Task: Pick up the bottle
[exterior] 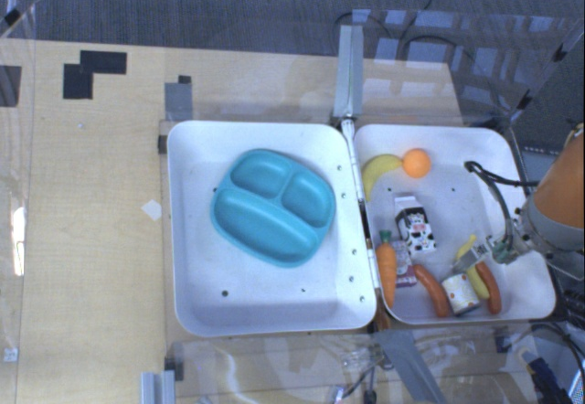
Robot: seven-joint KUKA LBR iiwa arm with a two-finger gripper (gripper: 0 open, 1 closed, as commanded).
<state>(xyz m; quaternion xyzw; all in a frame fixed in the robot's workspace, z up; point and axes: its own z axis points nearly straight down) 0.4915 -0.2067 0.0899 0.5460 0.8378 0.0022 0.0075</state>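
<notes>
Small white bottle with black patches [413, 227] lies roughly mid right bin, nothing gripping it. Right bin is a shallow white plastic tray [457, 151] with rounded corners.

Around the bottle: a slim orange carrot [387, 271] just left and nearer, along the bin's left wall. A pale yellow curved piece, banana-like [379, 171], on the far side, with a small smooth orange ball [417, 163] touching its right end. On the near right, an orange-red sausage shape [431, 289], a whitish block [460, 293], a small yellow item [476, 281] and a second sausage shape [491, 288], bunched close.

The gripper [484, 253] hangs right of the bottle, over that near-right cluster, apart from the bottle. I cannot tell whether the claw is spread or closed. The grey arm with its orange band [559, 196] enters low from the right edge.

Left bin [196, 210]: a glossy blue divided plate [272, 206], three compartments, sits central.
</notes>
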